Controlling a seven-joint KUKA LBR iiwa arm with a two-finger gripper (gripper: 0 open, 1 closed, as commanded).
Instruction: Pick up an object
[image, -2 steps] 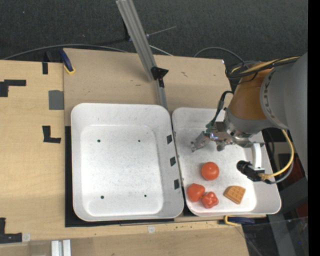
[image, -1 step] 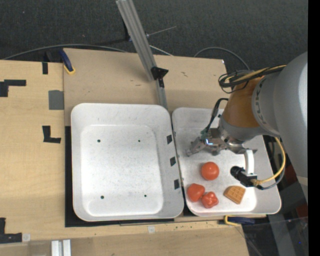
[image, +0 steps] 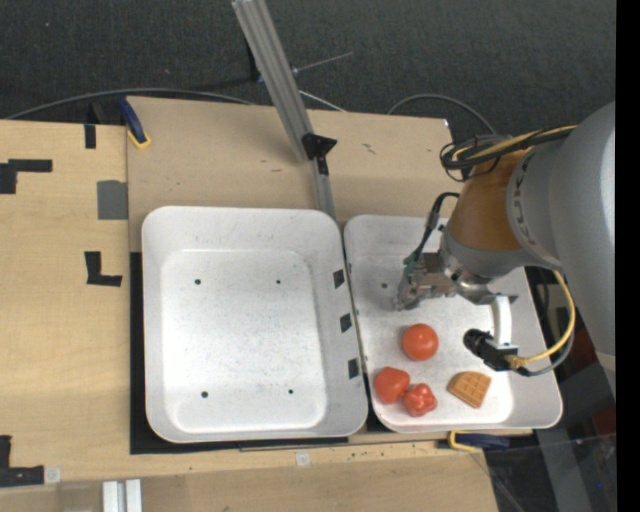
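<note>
Hovering low in the right bin (image: 372, 250), the hand (image: 410, 293), grip state unclear, sits just above the tomato (image: 420, 342).

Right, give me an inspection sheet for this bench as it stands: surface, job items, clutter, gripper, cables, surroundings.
Surface: light wooden bench bearing two shallow white bins, the left bin and the right bin.
Job's things: all in the right bin: round red-orange ball, red rounded piece, red lumpy pepper-shaped piece, tan waffle-like square.
Clutter: black tape marks and a grey patch on the bench.
Gripper: two-finger gripper low over the right bin, above the ball in the picture; finger state cannot be told.
Cables: yellow and black cables looping off the wrist; dark cable behind the bench.
Surroundings: dark floor; slanted metal pole.
</note>
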